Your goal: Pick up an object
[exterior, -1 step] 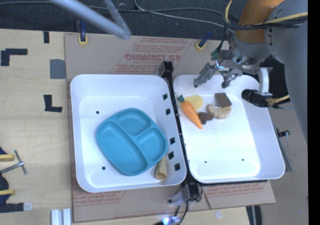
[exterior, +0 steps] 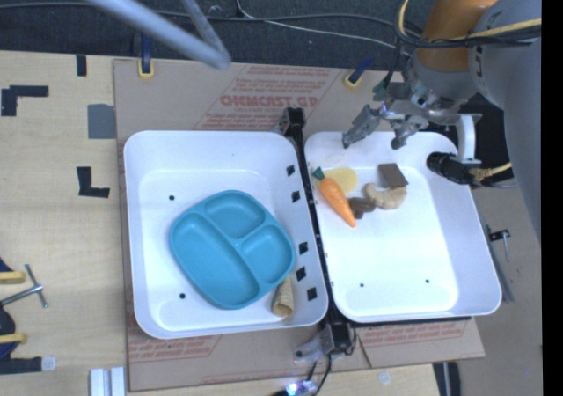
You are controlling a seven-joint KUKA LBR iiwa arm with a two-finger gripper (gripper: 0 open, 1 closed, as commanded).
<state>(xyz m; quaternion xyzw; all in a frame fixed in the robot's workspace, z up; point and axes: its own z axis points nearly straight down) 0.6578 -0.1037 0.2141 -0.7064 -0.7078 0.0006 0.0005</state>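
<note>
Left bin (exterior: 141,209): a blue divided plate (exterior: 230,247) and, by its lower right edge, a tan cone (exterior: 282,299). Right bin (exterior: 457,245): a carrot (exterior: 335,197), a pale yellow piece (exterior: 343,179), a brown block (exterior: 392,175) and a beige piece (exterior: 387,198), clustered at upper left. The tool (exterior: 379,133), fingers spread and holding nothing, hovers above the right bin's far rim.

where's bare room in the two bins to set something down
Right bin: its near half, below the carrot, is bare; the far part is crowded with small items under the gripper. Left bin: the blue tray takes the middle, leaving its far strip.

Open claw (exterior: 380,132) above right bin (exterior: 457,245) — carrot (exterior: 336,198) below.
</note>
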